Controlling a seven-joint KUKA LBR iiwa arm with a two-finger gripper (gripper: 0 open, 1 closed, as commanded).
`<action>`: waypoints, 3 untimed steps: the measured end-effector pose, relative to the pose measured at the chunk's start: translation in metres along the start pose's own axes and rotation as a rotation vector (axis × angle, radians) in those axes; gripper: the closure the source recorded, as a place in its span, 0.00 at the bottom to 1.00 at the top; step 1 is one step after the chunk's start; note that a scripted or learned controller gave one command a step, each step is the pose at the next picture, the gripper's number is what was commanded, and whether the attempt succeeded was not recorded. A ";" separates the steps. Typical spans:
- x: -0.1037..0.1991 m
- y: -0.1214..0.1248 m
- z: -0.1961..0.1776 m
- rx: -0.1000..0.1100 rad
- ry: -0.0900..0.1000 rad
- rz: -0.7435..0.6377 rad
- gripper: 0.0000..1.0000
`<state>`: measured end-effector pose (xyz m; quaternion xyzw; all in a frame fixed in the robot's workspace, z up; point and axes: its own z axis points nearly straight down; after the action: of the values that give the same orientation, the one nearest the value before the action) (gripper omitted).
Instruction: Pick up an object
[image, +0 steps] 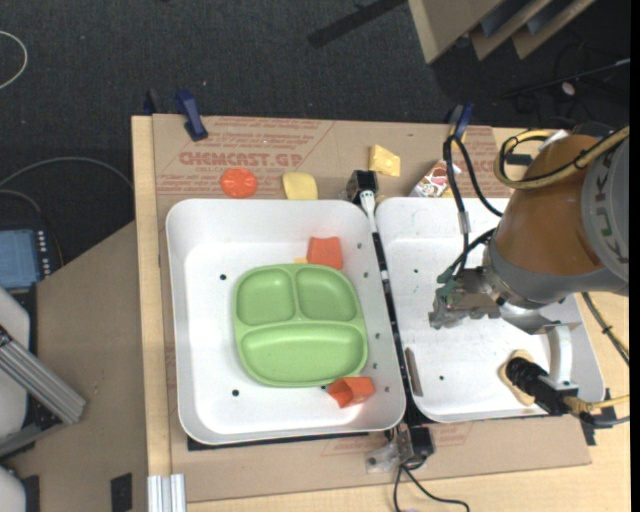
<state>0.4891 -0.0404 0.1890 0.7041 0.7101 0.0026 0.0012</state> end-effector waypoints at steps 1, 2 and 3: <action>-0.103 0.055 -0.039 -0.005 -0.009 0.014 1.00; -0.146 0.033 -0.004 0.010 -0.001 0.013 1.00; -0.144 0.035 -0.016 0.003 -0.004 0.008 1.00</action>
<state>0.5254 -0.1842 0.2054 0.7071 0.7071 0.0002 0.0014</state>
